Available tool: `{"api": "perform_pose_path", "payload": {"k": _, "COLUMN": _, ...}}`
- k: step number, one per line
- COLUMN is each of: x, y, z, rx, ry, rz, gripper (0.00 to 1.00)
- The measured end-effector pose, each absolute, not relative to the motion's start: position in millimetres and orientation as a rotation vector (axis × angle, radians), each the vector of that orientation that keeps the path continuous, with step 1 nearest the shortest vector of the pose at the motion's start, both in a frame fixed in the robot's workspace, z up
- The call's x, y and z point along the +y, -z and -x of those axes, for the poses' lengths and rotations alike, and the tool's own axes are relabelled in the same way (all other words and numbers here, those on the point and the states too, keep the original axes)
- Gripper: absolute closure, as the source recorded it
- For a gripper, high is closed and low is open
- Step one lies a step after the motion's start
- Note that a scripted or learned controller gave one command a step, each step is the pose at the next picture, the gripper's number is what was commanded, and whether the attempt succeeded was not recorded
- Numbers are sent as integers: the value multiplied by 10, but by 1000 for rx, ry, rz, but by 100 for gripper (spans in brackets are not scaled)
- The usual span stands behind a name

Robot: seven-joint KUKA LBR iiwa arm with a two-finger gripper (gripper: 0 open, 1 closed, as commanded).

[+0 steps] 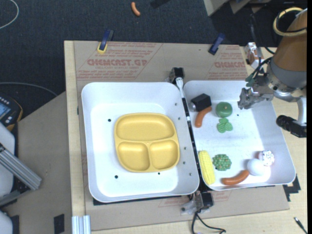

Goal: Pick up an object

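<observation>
My gripper point(245, 101) hangs over the far right part of the right bin point(273, 130), a little to the right of a round green toy point(224, 108). I see nothing held in it. In this bin also lie a black block point(200, 102), an orange sausage point(202, 116), a green leafy piece point(224, 126), a corn cob point(206, 166), a broccoli head point(222, 162), a longer orange sausage point(234, 178) and a white ball point(258, 167) with a small speckled piece point(267, 156) beside it.
The left bin point(97, 130) holds a yellow divided plate point(146, 141). A grey arm with an orange band point(291, 52) comes in from the right. Clamps point(104, 41) grip the bench's far edge. A black bracket point(177, 75) sits between the bins.
</observation>
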State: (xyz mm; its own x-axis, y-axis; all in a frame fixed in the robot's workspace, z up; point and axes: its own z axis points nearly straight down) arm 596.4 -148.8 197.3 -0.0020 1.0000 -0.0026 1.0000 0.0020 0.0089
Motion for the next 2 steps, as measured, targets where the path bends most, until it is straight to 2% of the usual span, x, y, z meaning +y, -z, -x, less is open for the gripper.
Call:
{"api": "perform_pose_path", "payload": {"k": 1, "x": -1488, "y": -2274, "z": -5978, "rx": 2219, "ry": -5, "rz": -2215, "gripper": 100}}
{"api": "perform_pose_path", "payload": {"k": 2, "x": -986, "y": -2165, "z": -5805, "rx": 2229, "ry": 2, "rz": -2220, "gripper": 100}}
